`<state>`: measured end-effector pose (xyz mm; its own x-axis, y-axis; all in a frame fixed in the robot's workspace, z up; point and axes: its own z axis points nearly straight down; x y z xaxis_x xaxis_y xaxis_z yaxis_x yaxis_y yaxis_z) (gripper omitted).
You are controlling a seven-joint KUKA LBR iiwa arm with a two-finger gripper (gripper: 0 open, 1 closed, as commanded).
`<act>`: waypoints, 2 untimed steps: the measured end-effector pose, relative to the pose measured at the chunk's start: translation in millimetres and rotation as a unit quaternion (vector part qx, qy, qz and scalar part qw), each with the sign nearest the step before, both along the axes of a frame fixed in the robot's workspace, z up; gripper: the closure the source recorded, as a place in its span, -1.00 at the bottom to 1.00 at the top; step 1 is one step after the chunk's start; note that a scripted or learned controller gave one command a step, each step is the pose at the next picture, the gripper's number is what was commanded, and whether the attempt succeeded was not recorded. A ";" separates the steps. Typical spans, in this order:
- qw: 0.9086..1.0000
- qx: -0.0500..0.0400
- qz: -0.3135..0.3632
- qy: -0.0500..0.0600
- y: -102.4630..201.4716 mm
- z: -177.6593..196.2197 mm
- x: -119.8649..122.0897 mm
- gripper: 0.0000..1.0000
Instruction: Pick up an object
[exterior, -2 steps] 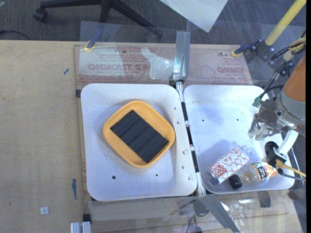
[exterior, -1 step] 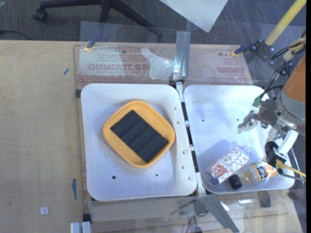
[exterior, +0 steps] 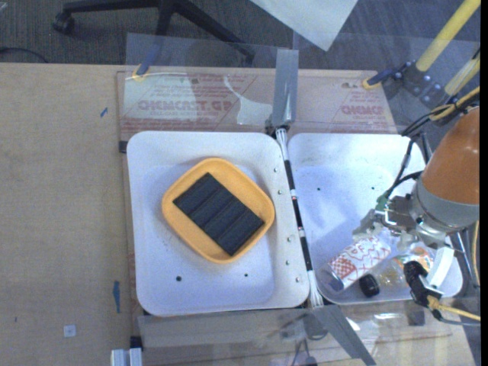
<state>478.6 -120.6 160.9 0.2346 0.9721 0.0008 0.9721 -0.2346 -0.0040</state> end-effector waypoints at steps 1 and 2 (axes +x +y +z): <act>0.997 -0.005 0.073 -0.017 12.2 -51.7 9.0 -1.00; 0.990 -0.009 0.136 -0.022 9.3 -56.8 30.9 -1.00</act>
<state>509.5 -111.3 104.2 -0.0353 0.9993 -0.0121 0.9985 0.0358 0.0414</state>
